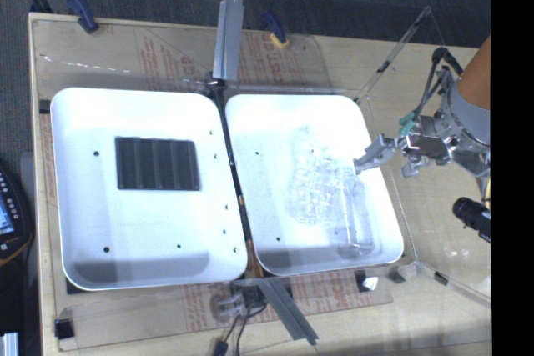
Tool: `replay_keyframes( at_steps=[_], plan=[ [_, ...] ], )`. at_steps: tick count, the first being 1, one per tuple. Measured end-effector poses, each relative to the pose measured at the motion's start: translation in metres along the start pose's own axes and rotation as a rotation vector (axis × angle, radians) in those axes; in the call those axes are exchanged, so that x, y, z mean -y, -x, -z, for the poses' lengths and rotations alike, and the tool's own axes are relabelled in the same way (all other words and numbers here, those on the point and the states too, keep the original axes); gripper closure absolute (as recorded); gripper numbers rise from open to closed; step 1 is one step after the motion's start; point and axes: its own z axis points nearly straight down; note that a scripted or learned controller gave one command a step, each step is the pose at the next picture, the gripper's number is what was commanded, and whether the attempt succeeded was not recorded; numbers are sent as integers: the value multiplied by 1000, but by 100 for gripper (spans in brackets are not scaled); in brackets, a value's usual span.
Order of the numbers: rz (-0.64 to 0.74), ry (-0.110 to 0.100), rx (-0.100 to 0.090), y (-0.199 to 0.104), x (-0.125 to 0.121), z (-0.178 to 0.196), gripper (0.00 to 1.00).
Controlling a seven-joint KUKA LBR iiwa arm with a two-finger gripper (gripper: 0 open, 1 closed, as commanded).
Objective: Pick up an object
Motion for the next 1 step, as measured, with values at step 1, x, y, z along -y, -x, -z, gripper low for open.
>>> replay_keyframes(
  at_steps=[1],
  plan=[
    [74, -1, -1, -3, -1, -12, 0]
  ],
)
